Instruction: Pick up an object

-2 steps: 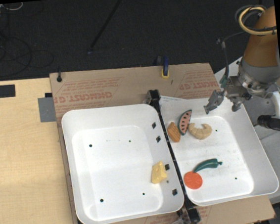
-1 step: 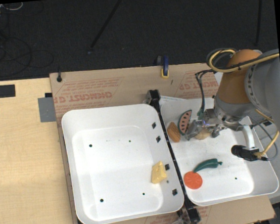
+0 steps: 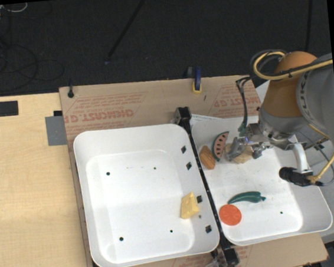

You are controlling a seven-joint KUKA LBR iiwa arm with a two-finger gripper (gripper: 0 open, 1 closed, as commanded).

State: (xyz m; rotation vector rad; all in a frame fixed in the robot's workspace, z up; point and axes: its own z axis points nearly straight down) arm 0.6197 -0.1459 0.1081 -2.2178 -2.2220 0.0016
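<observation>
Landmark: the black divider [image 3: 198,174] where the two white bins meet.

Near edge of view: a black clamp [image 3: 224,262] sits at the divider's near end, on the cardboard sheet [image 3: 123,108] under both bins.

Left bin [image 3: 93,161], left of the divider: one yellow wedge-shaped piece [image 3: 189,206], just beside the divider toward its near end.

Right bin [image 3: 306,216], right of the divider:
- orange disc [image 3: 230,215], just beside the divider's near end, lying flat on the bin floor.
- dark green curved piece [image 3: 246,197], a little further right of the divider than the disc and just behind it, not touching it.
- tan, bread-like piece [image 3: 206,156], just right of the divider about halfway along it.
- semicircular slice with a dark rim and reddish face [image 3: 220,142], right of the tan piece, near the divider's far half.

Gripper [image 3: 240,150]: low over the right bin floor, right of the tan piece and the slice, pointing toward the divider. There's a light tan lump at the fingertips, but it's too small and blurred to say whether it's between the fingers. Jaw state: cannot tell.

Arm [image 3: 306,103] comes in from the right with its orange band [image 3: 287,90] above the wrist, cables looped round it.

Far end of the divider: a second black clamp [image 3: 183,115]. Beyond it, a blue clip [image 3: 196,79] on the cardboard's far edge.
</observation>
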